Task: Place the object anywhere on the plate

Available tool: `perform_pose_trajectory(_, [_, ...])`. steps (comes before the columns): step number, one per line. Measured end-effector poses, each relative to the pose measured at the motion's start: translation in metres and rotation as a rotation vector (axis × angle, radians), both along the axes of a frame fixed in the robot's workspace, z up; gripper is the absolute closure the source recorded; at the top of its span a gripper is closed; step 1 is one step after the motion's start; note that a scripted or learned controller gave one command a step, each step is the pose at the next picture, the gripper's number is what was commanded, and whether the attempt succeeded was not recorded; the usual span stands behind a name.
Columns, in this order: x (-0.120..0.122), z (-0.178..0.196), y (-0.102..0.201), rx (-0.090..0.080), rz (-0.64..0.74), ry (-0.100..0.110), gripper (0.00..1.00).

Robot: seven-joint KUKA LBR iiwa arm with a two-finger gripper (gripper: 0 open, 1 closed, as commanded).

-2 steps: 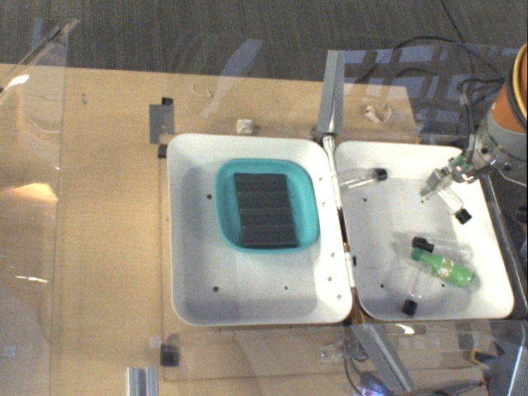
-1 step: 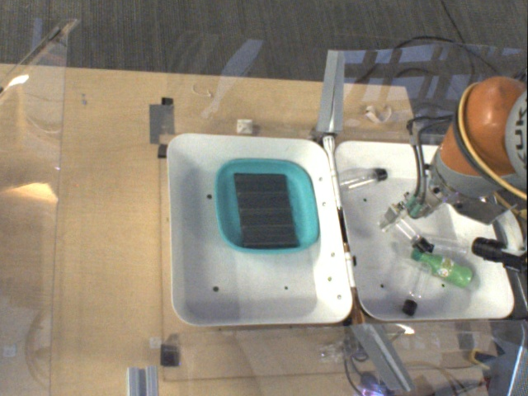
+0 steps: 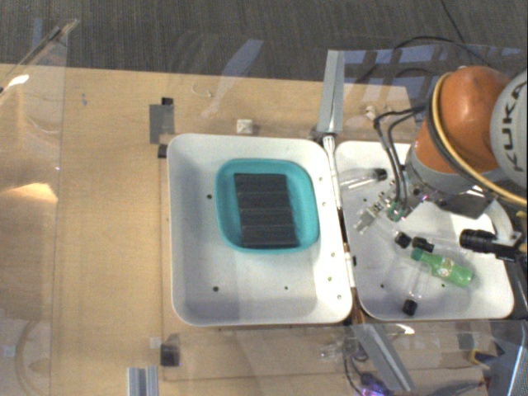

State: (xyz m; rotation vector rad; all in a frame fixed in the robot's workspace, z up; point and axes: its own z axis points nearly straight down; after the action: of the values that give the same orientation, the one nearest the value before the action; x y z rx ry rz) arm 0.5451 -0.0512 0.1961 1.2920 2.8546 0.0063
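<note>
A KUKA arm (image 3: 470,130) hangs over the right-hand bin (image 3: 495,299) on a wooden counter (image 3: 91,246), its gripper (image 3: 394,209) low over the bin floor near the left wall. The task is to put the object on the plate, and by the look of things that work has not got past the picking stage. The teal plate (image 3: 307,213), with a dark ribbed insert (image 3: 264,210) lying in it, sits in the left bin (image 3: 198,295) with nothing from the other bin on it. The likeliest object, a green translucent bottle (image 3: 445,268) with a dark cap, lies on its side on the floor of the right bin, apart from the gripper and to its lower right. Whether the gripper is clenched, released or grasping anything cannot be told; the wrist and cabling hide that part (and the small clear items beneath it blur into the white floor).

Counted: two white bins side by side, one plate, one insert, one arm. In the right bin, one green bottle, one clear tube-like piece (image 3: 363,177) near the top left corner, and at least two small black bits (image 3: 409,307) loose on the floor; a further clear piece or two may lie under the gripper, too faint to be sure of. What is left, then, is nearly everything: the grasp, the carry across the dividing walls, and the release onto the plate.
</note>
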Motion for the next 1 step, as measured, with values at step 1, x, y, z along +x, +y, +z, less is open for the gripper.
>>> perform_pose_trajectory(1, [0.0473, -0.0110, 0.0398, -0.001, 0.159, 0.002, 1.00])
